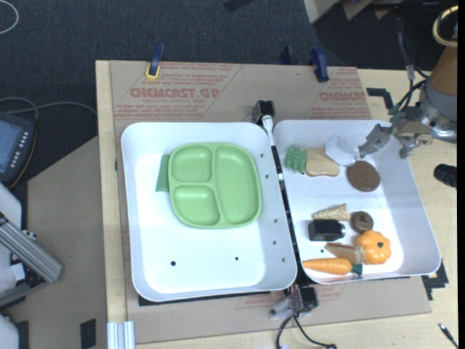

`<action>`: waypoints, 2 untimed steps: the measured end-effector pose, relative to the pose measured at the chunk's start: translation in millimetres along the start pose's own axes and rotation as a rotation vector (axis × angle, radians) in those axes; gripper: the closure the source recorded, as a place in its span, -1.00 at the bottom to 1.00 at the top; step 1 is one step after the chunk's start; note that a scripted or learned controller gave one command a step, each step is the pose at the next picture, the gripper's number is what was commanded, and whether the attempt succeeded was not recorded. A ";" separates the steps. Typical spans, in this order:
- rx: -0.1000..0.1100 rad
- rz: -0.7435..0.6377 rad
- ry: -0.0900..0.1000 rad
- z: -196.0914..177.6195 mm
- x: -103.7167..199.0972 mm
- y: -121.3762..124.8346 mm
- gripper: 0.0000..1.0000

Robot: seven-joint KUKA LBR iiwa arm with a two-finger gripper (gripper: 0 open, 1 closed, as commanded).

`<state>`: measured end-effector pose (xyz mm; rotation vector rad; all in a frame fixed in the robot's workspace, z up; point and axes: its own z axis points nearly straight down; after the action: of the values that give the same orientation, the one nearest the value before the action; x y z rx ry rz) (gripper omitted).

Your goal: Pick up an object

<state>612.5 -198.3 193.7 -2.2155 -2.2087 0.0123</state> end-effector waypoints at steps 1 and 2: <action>-0.015 -0.003 -0.004 -8.6 0.3 3.3 -1.00; -0.009 -0.003 -0.002 53.3 -0.1 -2.3 -1.00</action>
<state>609.4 -198.1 140.4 -2.2174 -2.2172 0.0049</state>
